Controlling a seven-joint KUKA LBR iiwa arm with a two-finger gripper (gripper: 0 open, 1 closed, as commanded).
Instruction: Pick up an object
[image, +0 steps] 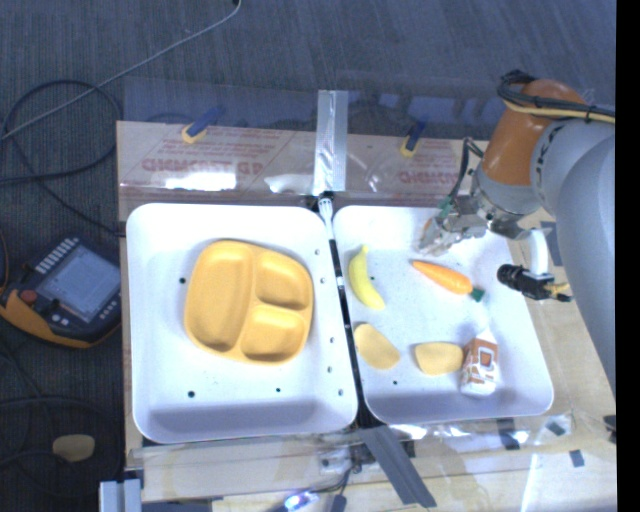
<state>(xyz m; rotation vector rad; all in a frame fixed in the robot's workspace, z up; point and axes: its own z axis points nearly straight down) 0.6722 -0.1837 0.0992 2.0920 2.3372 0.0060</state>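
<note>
The pincer (440, 233) hangs over the right bin's (520, 395) far corner, just beyond the toy carrot (441, 277) lying on the bin floor; whether its fingers are parted is unclear.

You can see red letters printed on the clear plastic sheet (225, 158) at the top of the picture, behind the two bins. The letters look backwards and too faint for you to read as words. More red print sits on the upper right part of that sheet, and it is just as hard to read. The small carton (481, 364) in the lower right of the right bin (520, 330) has a label, but it is too tiny for you to read.
</note>
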